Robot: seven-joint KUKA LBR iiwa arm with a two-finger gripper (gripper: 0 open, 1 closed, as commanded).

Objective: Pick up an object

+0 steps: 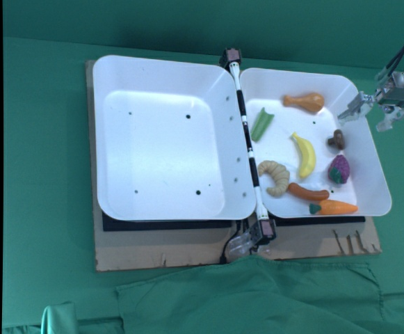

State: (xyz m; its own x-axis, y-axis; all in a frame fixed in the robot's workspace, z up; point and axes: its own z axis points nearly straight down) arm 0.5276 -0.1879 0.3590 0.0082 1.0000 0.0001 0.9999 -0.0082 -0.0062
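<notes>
A green cloth covered the worktop (42, 152) and the wall behind it, and a loose fold of the same cloth lay bunched along the near edge. On it sat a brown board (167, 252) bearing two white bins side by side, with a black-and-white striped bar (247, 138) running along the seam between them. The left bin (118, 68) showed only a few small dark specks on its floor. The right bin (368, 179) held the toys: a drumstick (304, 101) near the far wall, a green pod (261, 124) by the bar, a banana (304, 154) in the middle, a brown lump (336, 140) and a purple berry (338, 169) toward the right wall, a tan curled piece (276, 176), a sausage (307, 191) and a carrot (334, 207) along the near rim. The pincer (372, 113) hung over the right bin's far right corner, fingers apart, nothing between them, well apart from the drumstick and above the brown lump. The arm was cut off by the right edge, so only its wrist and cables showed. A clear clip (242, 244) at the bar's near end was hard to make out.
</notes>
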